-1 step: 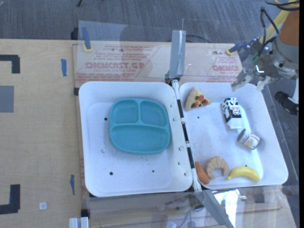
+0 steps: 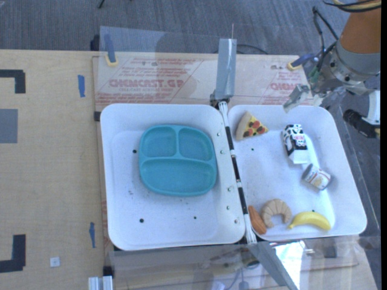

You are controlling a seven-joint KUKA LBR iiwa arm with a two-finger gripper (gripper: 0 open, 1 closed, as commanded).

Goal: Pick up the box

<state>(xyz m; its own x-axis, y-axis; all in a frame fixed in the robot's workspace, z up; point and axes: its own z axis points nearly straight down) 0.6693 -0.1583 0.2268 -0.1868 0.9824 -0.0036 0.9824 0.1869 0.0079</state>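
White bins side by side on the bench frame the job: the box (image 2: 297, 143), apparently a small cow-print carton, lies in the right bin (image 2: 347, 162) below the raised end effector (image 2: 308, 86), whose finger state cannot be told, so a centred descent is advised.

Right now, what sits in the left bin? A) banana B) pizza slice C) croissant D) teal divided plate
D: the teal divided plate lies alone in the left bin, while the banana, pizza slice and croissant all lie in the right bin.
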